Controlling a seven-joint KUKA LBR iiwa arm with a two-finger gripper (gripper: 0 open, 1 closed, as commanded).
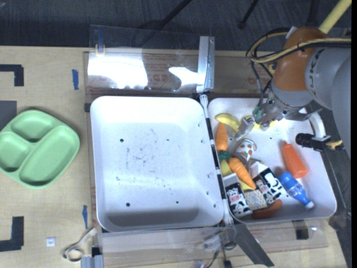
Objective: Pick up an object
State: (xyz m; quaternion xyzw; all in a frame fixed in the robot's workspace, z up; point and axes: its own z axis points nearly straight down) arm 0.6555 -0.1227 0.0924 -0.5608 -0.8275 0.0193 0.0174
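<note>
My gripper (249, 125) hangs low over the back of the right bin (321, 205), below the arm's orange band. Just to its left lies a yellow banana (225, 119), with an orange carrot (222, 137) in front of that. A small round white and red object (247, 148) sits right under the gripper's tip. Further forward are a second carrot (241, 172), an orange bottle (293, 158), a blue bottle (294, 188), black-and-white patterned boxes (270, 183) and a dark red sausage (268, 209). I see nothing held.
The left bin (111, 116) lies beside the right one, sharing a ridge. A green divided plate (37, 148) rests on the bench at far left. A clear plastic sheet (145, 66) stands behind the left bin. Cables loop above the arm.
</note>
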